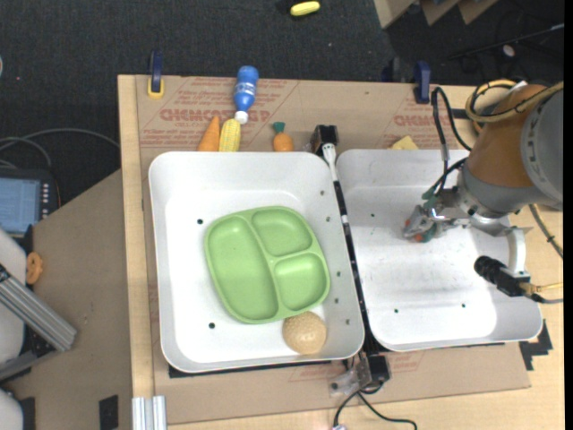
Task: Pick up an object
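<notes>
Objects worth picking lie in the left bin [170,195]: a green divided plate [267,262] at its middle and a tan ball [305,331] touching the plate's near edge; the gripper [419,225] hangs low over the right bin [430,321], well apart from both; whether its jaws are open or holding anything cannot be told; the pick looks not yet done.

A light green divided plate [267,262] lies in the white left bin [179,204]; a tan, speckled ball [305,332] sits beside it. The right bin [430,312] is white too. Behind them lie an orange carrot [209,135], yellow corn [230,134] and a blue-and-white bottle [245,90] on the pale brown, red-lettered desk [358,119].
</notes>
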You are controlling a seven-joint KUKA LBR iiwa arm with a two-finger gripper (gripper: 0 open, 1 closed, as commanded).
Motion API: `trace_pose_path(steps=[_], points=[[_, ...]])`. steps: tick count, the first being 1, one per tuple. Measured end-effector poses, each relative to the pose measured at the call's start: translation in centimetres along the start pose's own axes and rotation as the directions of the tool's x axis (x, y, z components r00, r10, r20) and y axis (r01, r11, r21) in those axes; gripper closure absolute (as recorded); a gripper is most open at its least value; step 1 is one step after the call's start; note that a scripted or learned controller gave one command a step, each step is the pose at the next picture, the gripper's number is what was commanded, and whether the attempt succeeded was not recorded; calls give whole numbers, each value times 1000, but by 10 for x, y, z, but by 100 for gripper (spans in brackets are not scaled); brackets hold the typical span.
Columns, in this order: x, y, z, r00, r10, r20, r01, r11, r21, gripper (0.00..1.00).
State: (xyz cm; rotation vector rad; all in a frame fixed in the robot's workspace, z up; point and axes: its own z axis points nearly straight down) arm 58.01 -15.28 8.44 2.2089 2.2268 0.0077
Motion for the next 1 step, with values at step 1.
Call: trace_pose_path(steps=[1], points=[[77,-12,-107,1000,-1,-2,1,1000,-4,100]])
